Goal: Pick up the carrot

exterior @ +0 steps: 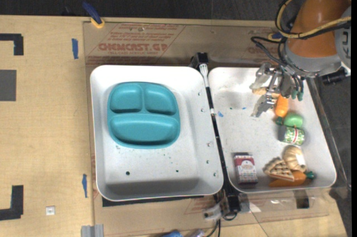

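Note:
An orange toy carrot (pixel 281 106) with a green leafy top (pixel 294 120) lies in the right bin (pixel 234 91), near its upper right side. My gripper (pixel 269 95) hangs over the bin just left of the carrot's orange end, close to it or touching it. The grey wrist with its orange band (pixel 318 13) reaches in from the upper right and hides the bin's far right corner.
Below the carrot lie a green-and-white can (pixel 294 135), a beige pastry (pixel 294 156), a brown wedge (pixel 279 168) on another orange piece (pixel 297 177), and a red-and-white box (pixel 244 168). The left bin (pixel 106 169) holds a teal divided plate (pixel 144 113).

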